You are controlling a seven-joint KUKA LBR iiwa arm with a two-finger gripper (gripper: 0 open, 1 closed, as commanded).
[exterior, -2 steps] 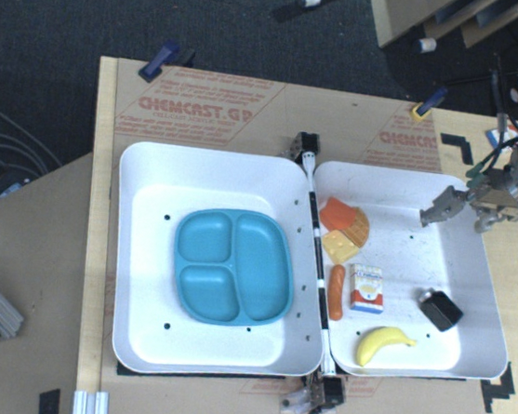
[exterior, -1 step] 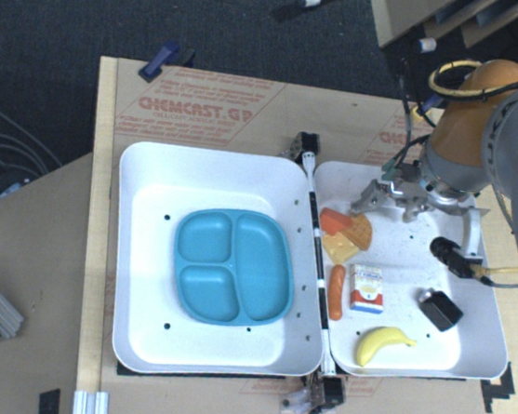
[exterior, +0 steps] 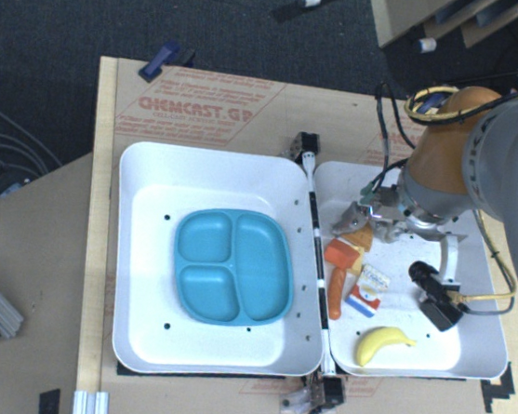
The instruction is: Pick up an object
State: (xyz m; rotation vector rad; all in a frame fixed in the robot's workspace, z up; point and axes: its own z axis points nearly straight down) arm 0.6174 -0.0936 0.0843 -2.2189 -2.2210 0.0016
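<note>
In the right bin (exterior: 475,354) lie several small objects. A yellow banana (exterior: 381,343) rests near the front wall. An orange carrot (exterior: 335,295) lies along the left wall, beside a white packet with red and blue print (exterior: 367,293). An orange block (exterior: 341,254) and a tan piece (exterior: 360,237) sit just behind them. My gripper (exterior: 367,217) hangs low over the back left part of this bin, directly above the tan piece and the orange block. Whether it touches either one is hidden by the wrist.
The left bin (exterior: 132,326) holds a blue divided plate (exterior: 231,265). The grey arm with its orange band (exterior: 444,149) covers the right bin's back right. A blue object (exterior: 160,61) lies on the bench's far left corner.
</note>
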